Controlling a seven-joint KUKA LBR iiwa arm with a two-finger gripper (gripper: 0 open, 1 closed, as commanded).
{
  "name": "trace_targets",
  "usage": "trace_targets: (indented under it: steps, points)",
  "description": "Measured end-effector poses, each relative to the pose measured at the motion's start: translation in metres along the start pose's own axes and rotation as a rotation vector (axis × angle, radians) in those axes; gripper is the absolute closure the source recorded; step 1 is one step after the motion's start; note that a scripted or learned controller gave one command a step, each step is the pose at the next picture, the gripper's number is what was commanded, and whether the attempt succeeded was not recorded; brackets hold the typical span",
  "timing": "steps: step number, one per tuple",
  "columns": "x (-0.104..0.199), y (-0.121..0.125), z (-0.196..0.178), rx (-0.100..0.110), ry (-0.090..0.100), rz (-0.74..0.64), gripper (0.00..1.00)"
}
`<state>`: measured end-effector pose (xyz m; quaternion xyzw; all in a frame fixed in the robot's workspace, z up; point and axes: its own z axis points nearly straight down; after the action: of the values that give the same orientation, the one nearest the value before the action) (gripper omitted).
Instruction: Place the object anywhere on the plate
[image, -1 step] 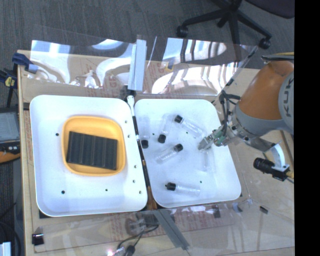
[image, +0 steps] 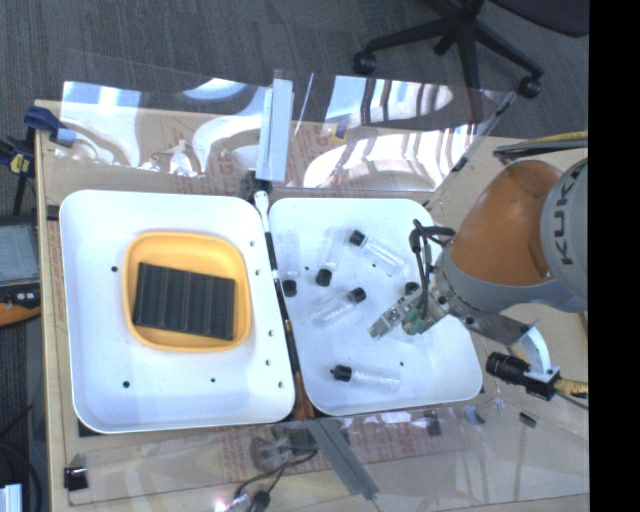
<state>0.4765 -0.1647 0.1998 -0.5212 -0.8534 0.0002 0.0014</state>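
- Claw (image: 392, 322) sits low in the right bin (image: 455, 385), likely going for a vial (image: 366, 376); can't tell its state.
- Plate (image: 186, 250) waits at 9 o'clock.

The arm (image: 520, 240) is cut off by the right edge of the view, so its base is out of sight. The gripper (image: 392, 322) is small and partly blurred; its finger spacing cannot be read. The clear vials (image: 372, 250) in the right bin (image: 455, 385) are nearly transparent, with outlines too faint to trace. The office chair (image: 450, 40) is cropped by the top edge.
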Motion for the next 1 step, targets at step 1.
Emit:
trace_targets:
  steps: [1]
  points:
    - [0.0525, 0.0271, -0.0029, 0.002, 0.001, -0.064, 1.0]
